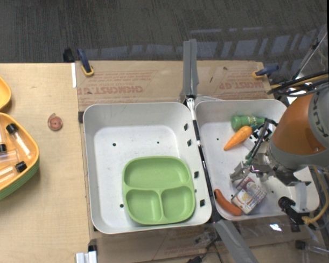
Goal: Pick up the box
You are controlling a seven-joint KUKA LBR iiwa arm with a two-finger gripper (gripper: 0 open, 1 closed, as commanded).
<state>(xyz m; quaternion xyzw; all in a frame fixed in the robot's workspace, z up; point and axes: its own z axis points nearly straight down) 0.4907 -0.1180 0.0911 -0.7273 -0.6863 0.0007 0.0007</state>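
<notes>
Box (248, 196) lies tilted at the lower middle of the right bin (208, 153), with a sausage (227, 203) just beside it on the left. My jaws (242, 174) sit right above the box, and I cannot tell whether they are apart or together. Further up the same bin I see a carrot (238, 137) and a green bottle (246, 120), while the left bin (101, 157) holds a green divided plate (158, 189).

The arm (304, 131) hides the right bin's (208, 153) far corner.

tray (158, 190) in left bin (101, 157)
</notes>
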